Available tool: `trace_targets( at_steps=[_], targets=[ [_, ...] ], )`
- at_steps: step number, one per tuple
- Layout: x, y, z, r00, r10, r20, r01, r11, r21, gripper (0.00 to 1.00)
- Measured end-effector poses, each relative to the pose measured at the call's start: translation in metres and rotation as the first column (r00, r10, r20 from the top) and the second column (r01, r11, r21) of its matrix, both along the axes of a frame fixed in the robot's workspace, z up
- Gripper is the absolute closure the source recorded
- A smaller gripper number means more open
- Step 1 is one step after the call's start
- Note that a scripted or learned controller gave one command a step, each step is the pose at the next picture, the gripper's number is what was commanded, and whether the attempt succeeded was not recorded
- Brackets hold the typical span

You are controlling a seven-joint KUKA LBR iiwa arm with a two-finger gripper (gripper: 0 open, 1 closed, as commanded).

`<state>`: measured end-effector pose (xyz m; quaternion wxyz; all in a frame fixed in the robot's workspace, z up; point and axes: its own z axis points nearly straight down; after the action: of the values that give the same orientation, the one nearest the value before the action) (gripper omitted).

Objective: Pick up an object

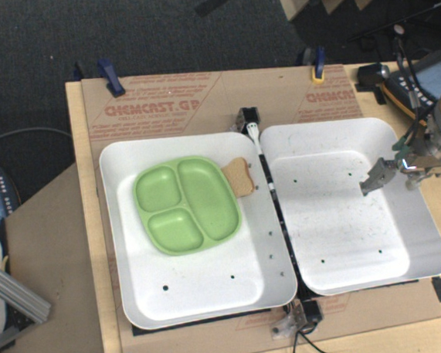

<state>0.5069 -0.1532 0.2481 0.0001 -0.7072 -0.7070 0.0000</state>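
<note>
two white bins are sitting closest to us on the brown bench (198, 108), side by side and touching along their inner rims, and we are starting with them because they are the biggest things here. we are seeing the left bin (193, 291) carrying the objects, while the right bin (353, 260) is showing us its speckled floor with a few small dark holes. inside the left bin, toward its upper half, a green plate (188, 204) with three compartments is lying flat. just beside the plate's upper right edge, touching it or nearly so, a small tan piece that looks like a slice of toast (239, 177) is resting on the bin floor near the wall shared with the right bin.

we are watching the arm (440, 123) reaching in from the right, over the right bin's far right side. its gripper (394, 169) is hanging above the right bin's upper right area, well apart from the plate and the toast. one grey finger (376, 176) is pointing left and down toward the bin floor; we cannot tell whether the claw is apart or together, and we are seeing nothing between its tips.

smaller still, a blue clamp (111, 77) and a yellow and blue clamp (318, 65) are gripping the bench's far edge.
</note>
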Motion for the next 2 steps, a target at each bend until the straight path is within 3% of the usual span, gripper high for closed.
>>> trace_targets(
  at_steps=[1,2],
  targets=[
    [-0.024,0.027,0.144,1.0,0.005,0.019,-0.005,1.0,-0.003,0.0],
    [-0.027,0.054,0.297,1.0,0.005,0.023,-0.005,1.0,-0.003,0.0]
  ],
)
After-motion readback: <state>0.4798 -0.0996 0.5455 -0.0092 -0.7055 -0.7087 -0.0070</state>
